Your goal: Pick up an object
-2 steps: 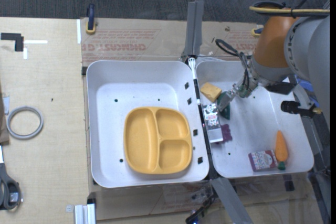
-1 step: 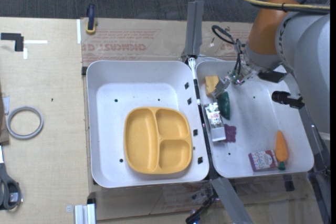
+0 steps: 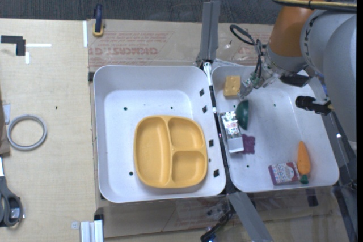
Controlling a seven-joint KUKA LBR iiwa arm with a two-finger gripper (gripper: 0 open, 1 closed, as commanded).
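Observation:
My gripper (image 3: 250, 84) hangs low over the back left part of the right bin (image 3: 283, 122), under the orange wrist band. A yellow block (image 3: 231, 86) lies just to its left, by the bin's back corner. A dark green object (image 3: 243, 114) sits just in front of the gripper. A small grey and white packet (image 3: 231, 128) lies along the bin's left wall, with a purple piece (image 3: 248, 144) beside it. An orange carrot (image 3: 304, 158) and a maroon carton (image 3: 283, 173) rest at the front right of that bin.
The left bin (image 3: 113, 122) holds a yellow divided plate (image 3: 170, 151). On the bench to the left lie a grey ring (image 3: 25, 132) and scissors (image 3: 8, 207). A black clamp (image 3: 311, 103) juts over the right bin's right side.

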